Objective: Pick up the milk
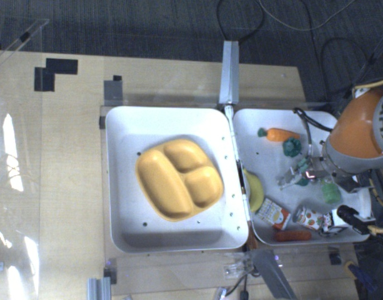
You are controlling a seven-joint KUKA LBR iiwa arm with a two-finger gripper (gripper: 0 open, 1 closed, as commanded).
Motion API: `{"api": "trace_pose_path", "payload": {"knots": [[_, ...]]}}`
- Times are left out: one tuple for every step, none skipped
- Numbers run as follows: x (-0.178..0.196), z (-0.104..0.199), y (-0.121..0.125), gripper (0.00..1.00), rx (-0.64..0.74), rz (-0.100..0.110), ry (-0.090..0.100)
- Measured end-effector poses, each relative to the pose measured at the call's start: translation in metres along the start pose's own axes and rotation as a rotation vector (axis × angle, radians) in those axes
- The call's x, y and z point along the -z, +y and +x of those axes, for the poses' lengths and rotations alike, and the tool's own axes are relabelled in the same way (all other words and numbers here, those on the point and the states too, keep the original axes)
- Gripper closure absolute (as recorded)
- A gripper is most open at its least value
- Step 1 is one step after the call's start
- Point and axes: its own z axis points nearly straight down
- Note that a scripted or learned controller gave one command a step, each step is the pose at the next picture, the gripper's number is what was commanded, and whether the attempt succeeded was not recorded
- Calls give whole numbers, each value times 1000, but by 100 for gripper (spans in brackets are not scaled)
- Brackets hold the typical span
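Milk (272, 213) — lying flat, long axis slanting down-right.

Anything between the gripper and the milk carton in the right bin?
In the camera view, bare white bin floor separates the gripper from the milk carton lying below and left of it.

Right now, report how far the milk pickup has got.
Done: the hand has reached into the right bin, near its middle. In hand: nothing shows between its fingers. The milk carton lies on the bin floor near the front wall, beside the small juice carton and below the hand in the picture. Left: shift over the milk carton, close on it and lift.
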Motion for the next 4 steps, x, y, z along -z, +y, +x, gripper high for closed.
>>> {"api": "trace_pose_path", "payload": {"knots": [[22,-13,-49,0,-131,3,12],[0,11,-48,0,-125,-2,-2],[12,12,-44,100,-123,-10,-3],[23,40,-46,100,-71,5,1]]}}
